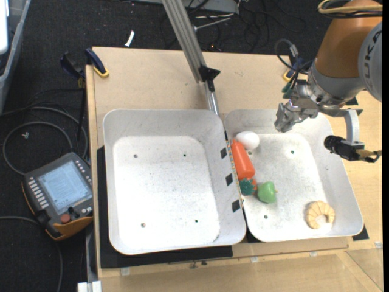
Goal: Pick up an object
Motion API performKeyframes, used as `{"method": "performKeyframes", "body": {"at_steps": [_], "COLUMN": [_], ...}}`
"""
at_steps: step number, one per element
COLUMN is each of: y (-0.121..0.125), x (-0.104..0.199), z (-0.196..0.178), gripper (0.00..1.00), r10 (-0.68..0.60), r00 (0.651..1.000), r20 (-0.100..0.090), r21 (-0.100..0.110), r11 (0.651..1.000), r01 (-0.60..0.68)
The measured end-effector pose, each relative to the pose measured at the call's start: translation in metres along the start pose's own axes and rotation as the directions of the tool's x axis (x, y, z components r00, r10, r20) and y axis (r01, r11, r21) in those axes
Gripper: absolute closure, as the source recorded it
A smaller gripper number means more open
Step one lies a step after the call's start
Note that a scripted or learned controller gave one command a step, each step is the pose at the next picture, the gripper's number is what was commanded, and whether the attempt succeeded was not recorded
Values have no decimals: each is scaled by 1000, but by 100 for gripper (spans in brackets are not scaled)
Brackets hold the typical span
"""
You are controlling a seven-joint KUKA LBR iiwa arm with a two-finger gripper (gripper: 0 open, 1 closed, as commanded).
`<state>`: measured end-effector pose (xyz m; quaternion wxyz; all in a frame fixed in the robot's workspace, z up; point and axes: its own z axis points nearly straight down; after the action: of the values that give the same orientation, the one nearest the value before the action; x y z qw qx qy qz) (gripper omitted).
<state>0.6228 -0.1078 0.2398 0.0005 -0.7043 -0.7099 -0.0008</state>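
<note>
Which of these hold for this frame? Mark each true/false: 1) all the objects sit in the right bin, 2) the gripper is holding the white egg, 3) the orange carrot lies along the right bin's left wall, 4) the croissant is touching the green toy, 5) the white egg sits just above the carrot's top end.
1) True. The white egg, orange carrot, green toy and croissant all lie in the right bin.
2) False. The gripper hangs over the bin's upper edge, apart from the egg.
3) True.
4) False. The croissant lies apart, near the bin's lower right corner.
5) True.
</note>
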Motion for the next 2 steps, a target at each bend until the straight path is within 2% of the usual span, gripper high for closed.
{"method": "performKeyframes", "body": {"at_steps": [2], "y": [-20], "x": [116], "z": [-13], "gripper": [100], "r10": [-2], "r00": [1000], "r20": [-1], "r21": [2], "r11": [1000], "r01": [2]}}
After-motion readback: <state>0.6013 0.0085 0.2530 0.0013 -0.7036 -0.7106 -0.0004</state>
